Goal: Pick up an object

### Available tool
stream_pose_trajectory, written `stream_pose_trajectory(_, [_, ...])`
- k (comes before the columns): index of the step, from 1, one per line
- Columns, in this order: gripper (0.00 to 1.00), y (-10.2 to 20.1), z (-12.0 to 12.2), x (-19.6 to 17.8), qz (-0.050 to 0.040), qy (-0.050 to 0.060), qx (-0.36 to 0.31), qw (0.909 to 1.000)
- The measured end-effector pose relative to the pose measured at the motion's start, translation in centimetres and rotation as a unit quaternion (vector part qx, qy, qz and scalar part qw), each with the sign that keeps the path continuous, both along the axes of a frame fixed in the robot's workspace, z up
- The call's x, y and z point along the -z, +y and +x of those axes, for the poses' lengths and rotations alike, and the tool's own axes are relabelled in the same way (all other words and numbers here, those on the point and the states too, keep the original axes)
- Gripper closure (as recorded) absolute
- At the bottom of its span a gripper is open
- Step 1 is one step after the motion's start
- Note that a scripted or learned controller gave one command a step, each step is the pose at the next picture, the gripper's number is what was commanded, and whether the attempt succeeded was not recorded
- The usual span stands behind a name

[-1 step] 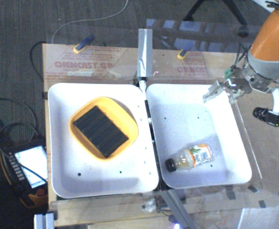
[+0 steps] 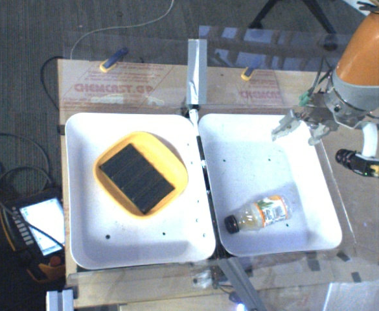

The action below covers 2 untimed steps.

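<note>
Counter (image 2: 79,102) comes first, a brown board carrying two shallow white bins side by side, with dark carpet, loose cables and a chair base around it. In the left bin (image 2: 85,238) sits a yellow dish (image 2: 173,164) with a dark ribbed sponge (image 2: 137,178) lying in it. The right bin (image 2: 241,154) holds a small bottle (image 2: 260,214) on its side near the front wall, black cap pointing toward the divider, orange label facing up. The arm (image 2: 361,63) reaches in from the right, and its hand (image 2: 298,129) hovers over the far right corner of that bin with fingers (image 2: 281,129) spread open, holding nothing. It is well apart from the bottle. A good try, I judge, means travelling toward the front of the bin, turning the fingers across the bottle's narrow width, and descending over the labelled middle. The round body may roll on the smooth bin floor, so closing should be centred and slow.
</note>
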State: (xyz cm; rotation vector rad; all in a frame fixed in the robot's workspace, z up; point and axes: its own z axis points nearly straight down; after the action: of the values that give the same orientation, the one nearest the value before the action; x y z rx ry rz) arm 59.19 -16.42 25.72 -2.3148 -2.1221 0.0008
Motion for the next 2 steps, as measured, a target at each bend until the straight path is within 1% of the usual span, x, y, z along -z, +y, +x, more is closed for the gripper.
stream_pose_trajectory(1, [0.0, 2.3, -9.0, 7.2, 0.0005, 0.001, -0.102, 0.9948])
stream_pose_trajectory(2, [0.0, -0.5, -9.4, 16.5, -0.0022, -0.008, -0.078, 0.9969])
